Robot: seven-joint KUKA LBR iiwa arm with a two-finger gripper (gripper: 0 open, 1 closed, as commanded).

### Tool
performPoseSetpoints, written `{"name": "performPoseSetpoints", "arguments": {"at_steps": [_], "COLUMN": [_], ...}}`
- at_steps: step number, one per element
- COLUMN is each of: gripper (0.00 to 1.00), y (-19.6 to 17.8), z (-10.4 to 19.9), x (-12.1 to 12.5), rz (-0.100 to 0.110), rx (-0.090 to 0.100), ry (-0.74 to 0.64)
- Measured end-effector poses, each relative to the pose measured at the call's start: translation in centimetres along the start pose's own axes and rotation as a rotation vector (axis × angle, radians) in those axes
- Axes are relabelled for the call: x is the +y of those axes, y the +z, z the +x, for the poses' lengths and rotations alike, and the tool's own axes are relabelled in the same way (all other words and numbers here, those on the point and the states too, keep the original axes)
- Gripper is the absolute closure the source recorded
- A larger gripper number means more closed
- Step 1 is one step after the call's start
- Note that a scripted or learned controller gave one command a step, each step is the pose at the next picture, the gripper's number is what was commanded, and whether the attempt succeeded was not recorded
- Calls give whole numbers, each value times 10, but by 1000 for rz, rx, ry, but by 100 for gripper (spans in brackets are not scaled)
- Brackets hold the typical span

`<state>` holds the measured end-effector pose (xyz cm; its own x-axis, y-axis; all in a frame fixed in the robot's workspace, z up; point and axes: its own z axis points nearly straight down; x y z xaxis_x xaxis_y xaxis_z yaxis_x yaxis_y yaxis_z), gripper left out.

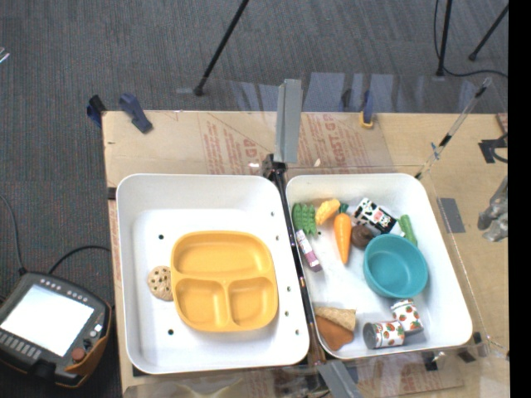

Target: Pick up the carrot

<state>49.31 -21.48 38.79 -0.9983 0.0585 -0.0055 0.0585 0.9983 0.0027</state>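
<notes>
right bin (431,214), carrot (343,237) lengthwise, tip down

The two bins (207,191) are white. In the left one a yellow-orange divided tray (224,280) sits beside a tan cookie (160,282) speckled with dark chips. In the right bin the carrot (343,236) is orange, the bowl (396,266) teal, and a small carton (375,215) carries black-and-white cow patches. A green ridged vegetable (304,219) lies beside a yellow piece (327,211). Two cans (383,334) are red and white with spots. The table (191,143) is brown cardboard with red lettering.
</notes>
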Motion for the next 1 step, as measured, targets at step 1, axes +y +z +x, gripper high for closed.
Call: {"name": "performPoseSetpoints", "arguments": {"at_steps": [1], "gripper": [100], "y": [-10], "z": [-1], "x": [-1], "rz": [-1], "rx": [-3], "ry": [2]}}
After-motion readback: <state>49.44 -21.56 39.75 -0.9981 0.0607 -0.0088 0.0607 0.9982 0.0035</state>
